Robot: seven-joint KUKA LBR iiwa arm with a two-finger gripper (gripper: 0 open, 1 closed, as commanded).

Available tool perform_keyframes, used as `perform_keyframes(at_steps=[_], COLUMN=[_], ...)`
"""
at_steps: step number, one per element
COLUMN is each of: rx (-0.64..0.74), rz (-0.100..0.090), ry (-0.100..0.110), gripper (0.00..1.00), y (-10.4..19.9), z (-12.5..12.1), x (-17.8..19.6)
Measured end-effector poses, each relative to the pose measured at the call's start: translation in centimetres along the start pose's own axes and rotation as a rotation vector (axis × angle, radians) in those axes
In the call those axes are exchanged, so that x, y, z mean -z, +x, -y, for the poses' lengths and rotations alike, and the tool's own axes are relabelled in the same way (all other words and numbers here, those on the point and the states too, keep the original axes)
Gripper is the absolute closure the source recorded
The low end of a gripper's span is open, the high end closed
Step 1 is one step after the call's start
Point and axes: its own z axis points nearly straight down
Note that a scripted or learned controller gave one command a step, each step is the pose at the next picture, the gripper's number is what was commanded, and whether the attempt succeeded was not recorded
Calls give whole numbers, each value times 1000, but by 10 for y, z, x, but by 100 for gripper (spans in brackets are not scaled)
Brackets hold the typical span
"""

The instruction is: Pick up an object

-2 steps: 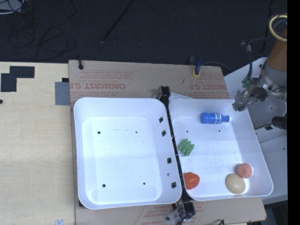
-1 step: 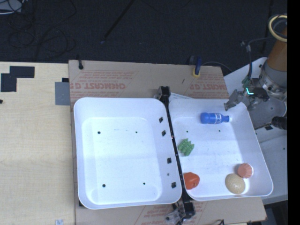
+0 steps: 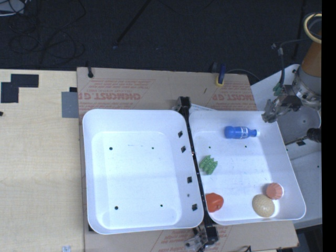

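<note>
The blue bottle (image 3: 240, 133) lies on its side in the upper part of the right bin (image 3: 294, 190) — light, stiff, prone to roll, best pinched across its body. The gripper (image 3: 274, 111) hovers at the frame's right edge — its grip state I cannot tell.

The arm (image 3: 314, 62) enters the camera view at the upper right edge. Its orange band sits at the top, with the grey wrist section directly below it. From the wrist the assembly angles down and to the left, ending in the pincer (image 3: 273, 111). The pincer is positioned just outside the upper right corner of the right-hand bin, raised clear of the bin floor. It appears as a small cluster of dark and grey parts with cabling looped above it. At this scale the state of the pincer cannot be resolved.
</note>
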Motion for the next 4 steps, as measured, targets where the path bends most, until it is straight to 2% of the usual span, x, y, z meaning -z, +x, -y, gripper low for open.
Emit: perform_keyframes(at_steps=[1,2,3,4], rx=[1,3,4,-6], rz=[0,0,0,-6], ry=[1,0,1,10], gripper=[0,100,0,0], y=[0,0,0,4], z=[0,0,0,-1], x=[-1,10,9,-127])
